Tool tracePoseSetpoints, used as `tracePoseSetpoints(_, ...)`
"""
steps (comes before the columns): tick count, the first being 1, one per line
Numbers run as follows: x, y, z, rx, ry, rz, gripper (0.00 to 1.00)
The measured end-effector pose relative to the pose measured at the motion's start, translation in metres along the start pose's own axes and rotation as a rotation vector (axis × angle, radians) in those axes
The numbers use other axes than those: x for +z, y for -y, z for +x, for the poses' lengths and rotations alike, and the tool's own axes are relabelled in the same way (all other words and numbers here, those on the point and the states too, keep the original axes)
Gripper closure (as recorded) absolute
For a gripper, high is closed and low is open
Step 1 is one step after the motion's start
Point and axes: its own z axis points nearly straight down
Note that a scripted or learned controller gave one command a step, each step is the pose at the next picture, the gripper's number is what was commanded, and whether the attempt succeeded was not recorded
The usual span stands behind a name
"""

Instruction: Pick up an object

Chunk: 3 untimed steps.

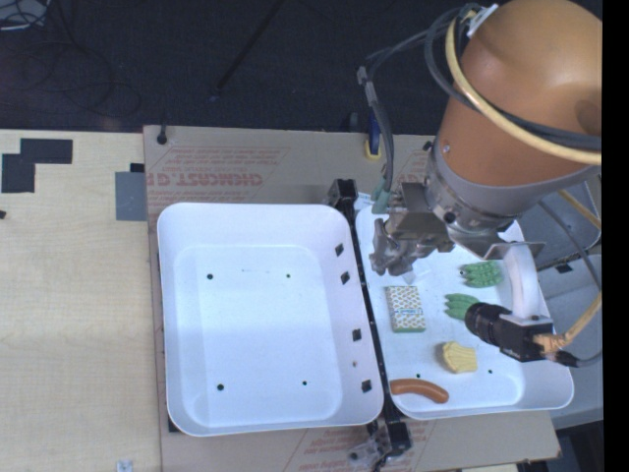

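Metal pincer (391, 260), grip state unclear, hangs just above a rectangular speckled sponge (405, 307) in the right bin (536, 393).

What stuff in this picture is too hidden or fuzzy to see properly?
- End effector, camera view: small and dark, so open or shut is unclear.
- Right bin: its far part sits under the arm.
- Green toys: partly behind a white and black piece; what they are is unclear.
- Patterned block: print too small to read.

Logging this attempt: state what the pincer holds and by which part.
Nothing seen held: the pincer hangs above the speckled block in the right bin.
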Motion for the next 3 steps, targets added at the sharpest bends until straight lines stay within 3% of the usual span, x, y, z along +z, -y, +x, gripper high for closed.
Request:
tracePoseSetpoints(1,-0.086,-0.032,0.041,0.0,-0.002,-0.014,1.0)
tracePoseSetpoints(2,0.103,-0.027,0.015,0.008,0.005,0.013,1.0)
tracePoseSetpoints(3,0.085,-0.02,0.079,-0.001,-0.001,-0.004,1.0)
